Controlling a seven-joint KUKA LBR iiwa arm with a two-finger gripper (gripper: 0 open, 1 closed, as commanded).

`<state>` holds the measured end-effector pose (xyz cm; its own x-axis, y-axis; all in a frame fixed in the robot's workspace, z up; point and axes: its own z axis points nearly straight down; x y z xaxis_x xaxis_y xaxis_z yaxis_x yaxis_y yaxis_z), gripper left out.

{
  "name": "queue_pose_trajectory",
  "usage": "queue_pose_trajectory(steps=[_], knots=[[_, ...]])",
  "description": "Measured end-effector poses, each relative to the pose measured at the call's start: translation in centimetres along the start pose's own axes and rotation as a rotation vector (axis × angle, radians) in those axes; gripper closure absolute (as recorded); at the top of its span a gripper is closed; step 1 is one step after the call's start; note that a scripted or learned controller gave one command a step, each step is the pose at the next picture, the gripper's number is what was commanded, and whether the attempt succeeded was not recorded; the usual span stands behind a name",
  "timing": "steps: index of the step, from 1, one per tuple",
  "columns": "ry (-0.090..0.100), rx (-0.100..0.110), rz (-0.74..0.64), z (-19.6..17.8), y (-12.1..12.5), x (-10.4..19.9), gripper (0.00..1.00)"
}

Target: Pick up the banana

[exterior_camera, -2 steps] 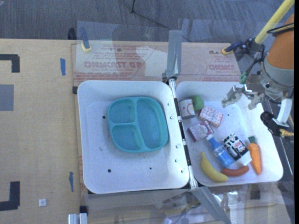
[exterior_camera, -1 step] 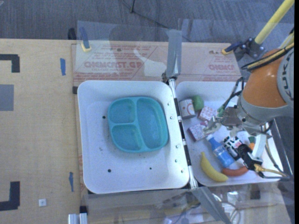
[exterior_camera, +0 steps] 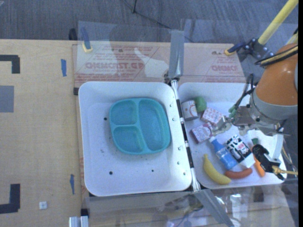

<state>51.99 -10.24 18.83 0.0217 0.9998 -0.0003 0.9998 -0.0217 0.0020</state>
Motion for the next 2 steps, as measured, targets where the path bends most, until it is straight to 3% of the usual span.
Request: queue_pose_trajectory(steps=[1,2], knots=[[0.001,0.004,-0.162,0.4,-4.3,10.1,0.0],[0.002,0.004,-0.294,0.4,-4.3,11.3,0.0]])
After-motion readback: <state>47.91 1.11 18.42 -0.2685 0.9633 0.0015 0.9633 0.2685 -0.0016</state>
